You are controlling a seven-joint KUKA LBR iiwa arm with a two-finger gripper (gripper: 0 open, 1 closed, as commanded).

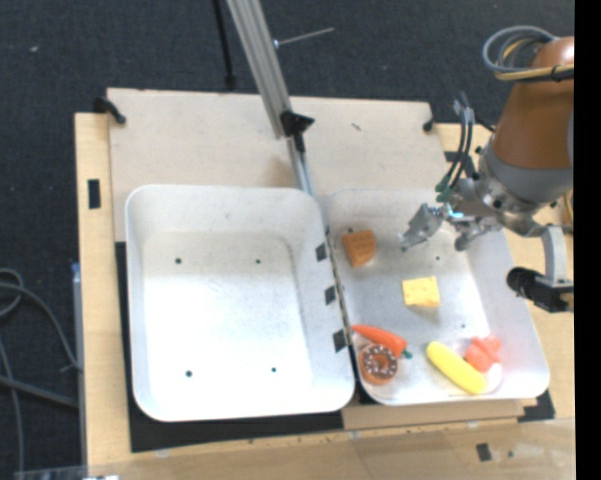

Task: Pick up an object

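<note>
So from the overhead camera view, you're looking at the approach step, nothing's been picked yet as far as I can judge. The gripper (427, 226) hangs over the far part of the right bin (510, 298), coming in from the arm (530, 118) on the right, and there's nothing between its fingers; whether they're spread wide or pinched narrow I honestly cannot tell, it's too small and blurry at this angle. All the candidates sit in that right bin: a brownish-orange block (359, 247) at the far left of it, just left of the gripper, a yellow cube (421, 292) near the middle and a bit nearer than the gripper, then along the near edge a carrot (379, 337) touching a round donut-looking thing (379, 364), a banana (455, 367), and a small red piece (484, 351) just beside the banana's right end. The left bin (230, 298) doesn't matter for this one. My guess is the block or the cube is the easiest target since both stand apart from everything else. Next move needs you to line up squarely over one of them, drop straight down, and close around it, not beside it. I'd skip the carrot and donut pair, they're touching and a grab there could go sideways.
</note>
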